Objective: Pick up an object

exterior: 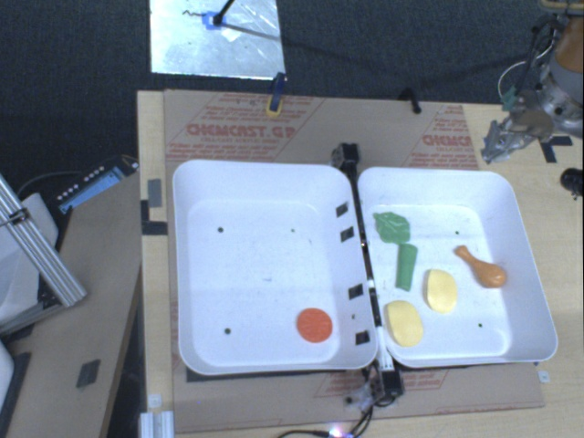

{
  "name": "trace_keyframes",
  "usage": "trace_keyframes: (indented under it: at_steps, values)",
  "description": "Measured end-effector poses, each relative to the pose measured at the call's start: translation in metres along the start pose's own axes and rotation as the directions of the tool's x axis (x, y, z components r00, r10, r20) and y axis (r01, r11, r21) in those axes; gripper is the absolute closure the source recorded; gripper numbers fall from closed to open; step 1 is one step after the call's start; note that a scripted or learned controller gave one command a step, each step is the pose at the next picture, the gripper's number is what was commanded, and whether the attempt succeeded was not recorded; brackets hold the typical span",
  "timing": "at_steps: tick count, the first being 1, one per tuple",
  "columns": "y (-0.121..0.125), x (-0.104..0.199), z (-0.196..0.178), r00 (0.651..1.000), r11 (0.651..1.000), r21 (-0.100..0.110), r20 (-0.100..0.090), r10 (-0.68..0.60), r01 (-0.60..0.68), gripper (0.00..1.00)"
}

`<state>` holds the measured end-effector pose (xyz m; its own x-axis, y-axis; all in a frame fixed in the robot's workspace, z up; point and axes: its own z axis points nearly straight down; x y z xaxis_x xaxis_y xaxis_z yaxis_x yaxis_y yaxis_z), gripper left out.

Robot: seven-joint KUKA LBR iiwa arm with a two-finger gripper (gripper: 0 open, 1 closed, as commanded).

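Nearest the camera, left of the clip-hinged divider (361, 272), lies an orange disc (315, 325); right of the divider, two yellow pieces (404, 323), a green leafy toy (398, 245) and an orange drumstick (481, 266); beyond the divider's far end, rightward, the gripper (500, 144) hovers empty, grasping nothing, its opening unreadable; the approach step is in hand; next it should descend over one toy.

white bins (265, 176), orange disc (315, 325)

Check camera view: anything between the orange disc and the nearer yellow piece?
Yes. In the camera view, the two bins' adjoining walls with black clips separate the orange disc from the yellow piece.
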<state>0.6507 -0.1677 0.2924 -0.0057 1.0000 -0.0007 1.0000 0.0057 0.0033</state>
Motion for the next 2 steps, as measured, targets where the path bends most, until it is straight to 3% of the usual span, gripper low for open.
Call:
trace_keyframes:
  at_steps: [1,2]
  values:
    - [-0.012,0.010,-0.009,1.000,1.000,0.000,0.000,0.000,0.000,1.00]
    - [0.010,0.081,-0.018,1.000,1.000,-0.002,-0.003,-0.005,0.005,1.00]
